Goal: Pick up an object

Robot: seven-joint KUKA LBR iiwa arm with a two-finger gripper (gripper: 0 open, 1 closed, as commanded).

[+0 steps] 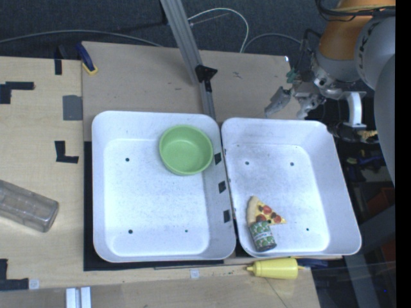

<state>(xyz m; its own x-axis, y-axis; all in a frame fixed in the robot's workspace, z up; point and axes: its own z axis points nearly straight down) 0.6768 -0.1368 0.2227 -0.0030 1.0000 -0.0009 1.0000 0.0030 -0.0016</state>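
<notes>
Two white bins sit side by side: the left bin (115, 191) holds a green bowl (186, 149) at its far edge, the right bin (321, 172) a pizza slice (262, 210) pointing right beside a green can (262, 235) — its label is unreadable. The hand (292, 101) hovers beyond the right bin; I cannot tell its state.

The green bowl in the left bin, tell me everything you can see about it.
The green bowl is a small round dish in light green, plain and smooth, looking like plastic. It sits upright with its open side up and nothing inside it. It rests on the floor of the left bin, near that bin's far right corner, close to the wall shared with the right bin. Nothing else touches it.
</notes>
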